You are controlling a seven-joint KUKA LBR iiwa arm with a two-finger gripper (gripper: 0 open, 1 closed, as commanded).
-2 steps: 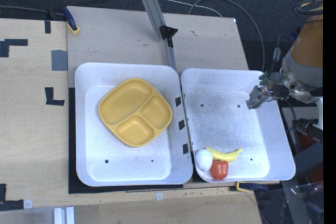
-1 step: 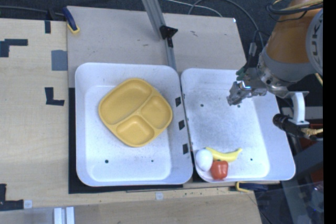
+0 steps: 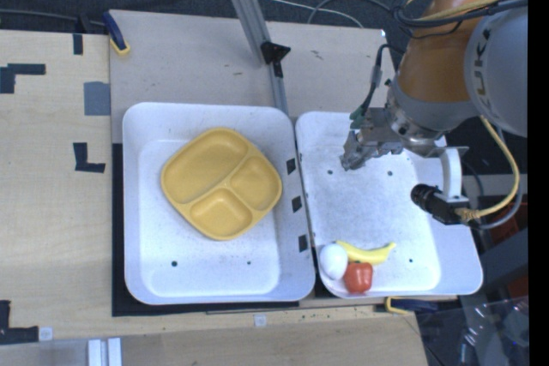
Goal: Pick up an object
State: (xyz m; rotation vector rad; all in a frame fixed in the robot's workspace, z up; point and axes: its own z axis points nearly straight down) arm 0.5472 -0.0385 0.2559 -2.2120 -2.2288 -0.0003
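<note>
Bins sit side by side on the surface (image 3: 51, 184). In the left bin (image 3: 137, 270) we see a yellow divided plate (image 3: 221, 183) lying flat, a little nearer that bin's far edge than its near one. In the right bin (image 3: 446, 270) we find three small things bunched in the near left corner: a white egg (image 3: 332, 260) against the left wall, a banana (image 3: 371, 252) just beside it toward the middle, and a red pepper (image 3: 359, 277) touching both, at the near edge. We see the gripper (image 3: 353, 157) over the right bin's far left part, pointing down, well apart from the three things. We see nothing between its fingers, and we cannot tell how far they are spread.
</note>
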